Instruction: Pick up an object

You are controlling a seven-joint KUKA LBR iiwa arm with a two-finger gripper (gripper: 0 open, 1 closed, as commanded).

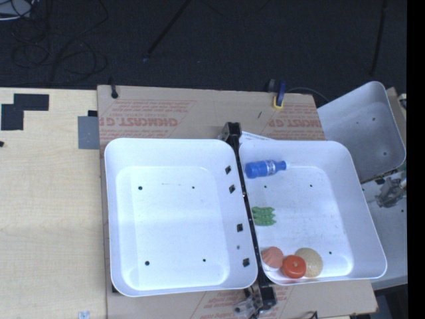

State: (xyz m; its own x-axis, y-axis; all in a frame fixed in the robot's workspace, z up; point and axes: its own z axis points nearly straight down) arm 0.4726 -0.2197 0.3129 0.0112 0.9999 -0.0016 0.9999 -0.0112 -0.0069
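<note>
Two white bins point(113, 178) on cardboard point(199, 111) printed "CHEMCAST GP"; blue bottle point(265, 168) in right bin.

Upside-down red print reading "CHEMCAST GP" runs across the cardboard sheet point(199, 108) under the bins; nothing else legible.

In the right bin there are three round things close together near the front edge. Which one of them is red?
The red one is the middle of the three, between the pinkish one on its left and the pale beige one on its right.
</note>
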